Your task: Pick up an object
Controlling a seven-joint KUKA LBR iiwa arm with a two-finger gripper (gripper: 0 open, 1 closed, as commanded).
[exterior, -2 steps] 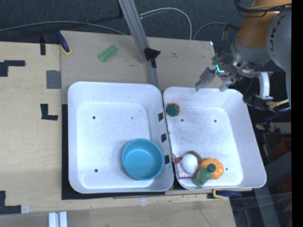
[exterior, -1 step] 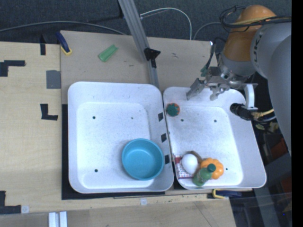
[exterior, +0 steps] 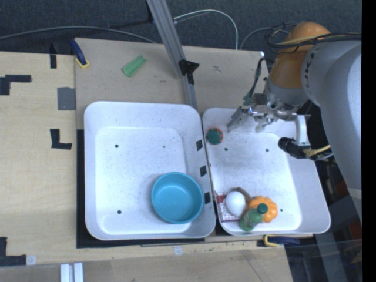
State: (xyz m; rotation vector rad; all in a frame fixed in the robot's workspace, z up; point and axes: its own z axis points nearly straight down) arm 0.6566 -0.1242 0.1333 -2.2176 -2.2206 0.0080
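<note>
My gripper (exterior: 248,123) hangs over the far edge of the right bin (exterior: 305,187), open, with nothing between its fingers. A small green and red ball (exterior: 214,136) lies in that bin's far left corner, just left of and below the gripper, apart from it. At the bin's near edge sit a white egg (exterior: 235,202), an orange fruit-like piece (exterior: 264,208) and a green bottle-shaped piece (exterior: 251,218), packed close together. A blue bowl (exterior: 176,197) rests in the left bin (exterior: 117,157) near its front right corner.
A slanted metal pole (exterior: 170,34) crosses the bench and ends at the bins' shared far corner. A green block (exterior: 134,66) and a blue and yellow clamp (exterior: 79,53) lie on the bench behind the left bin. Cables run behind the arm.
</note>
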